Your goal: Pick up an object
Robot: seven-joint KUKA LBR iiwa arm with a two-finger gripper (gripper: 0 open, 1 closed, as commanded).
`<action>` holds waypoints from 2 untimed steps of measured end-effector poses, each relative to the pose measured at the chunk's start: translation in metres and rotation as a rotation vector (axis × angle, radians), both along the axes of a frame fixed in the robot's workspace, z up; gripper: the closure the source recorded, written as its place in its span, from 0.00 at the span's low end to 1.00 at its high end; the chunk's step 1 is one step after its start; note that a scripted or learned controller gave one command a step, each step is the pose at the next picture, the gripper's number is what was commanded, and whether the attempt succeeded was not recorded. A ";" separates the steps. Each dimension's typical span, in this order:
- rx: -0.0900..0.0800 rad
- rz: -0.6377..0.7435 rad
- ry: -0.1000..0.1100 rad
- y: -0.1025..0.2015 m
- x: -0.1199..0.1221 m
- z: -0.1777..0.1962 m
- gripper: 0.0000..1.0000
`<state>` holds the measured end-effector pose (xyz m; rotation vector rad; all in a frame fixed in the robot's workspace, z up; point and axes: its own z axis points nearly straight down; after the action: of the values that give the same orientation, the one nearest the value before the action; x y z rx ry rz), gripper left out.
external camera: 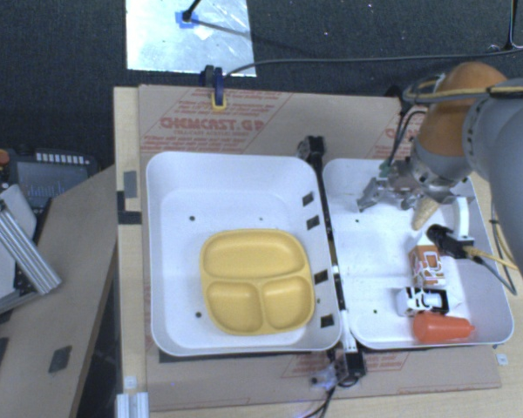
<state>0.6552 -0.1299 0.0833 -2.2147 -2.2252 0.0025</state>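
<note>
A single camera sits high above the desk (129, 277) and looks down at a slant, the far edge toward the top of the view. It stands back enough to take in the left bin (183, 198) and right bin (366, 268) whole, with dark floor (52, 59) beyond. The arm (497, 138) and its tool (390, 194) show at the right side.

Two white bins counted: left bin (170, 233) and right bin (366, 277). The left holds one yellow divided tray (256, 280). The right holds one orange carrot-shaped item (442, 326), one orange-and-white carton (428, 266) and one small black-and-white item (425, 300).
</note>
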 end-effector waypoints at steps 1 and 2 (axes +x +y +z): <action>-0.001 0.001 -0.008 -0.001 0.003 0.016 1.00; -0.002 -0.001 -0.011 -0.003 0.005 0.081 1.00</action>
<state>0.6601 -0.1324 0.1645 -2.2223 -2.2306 -0.0077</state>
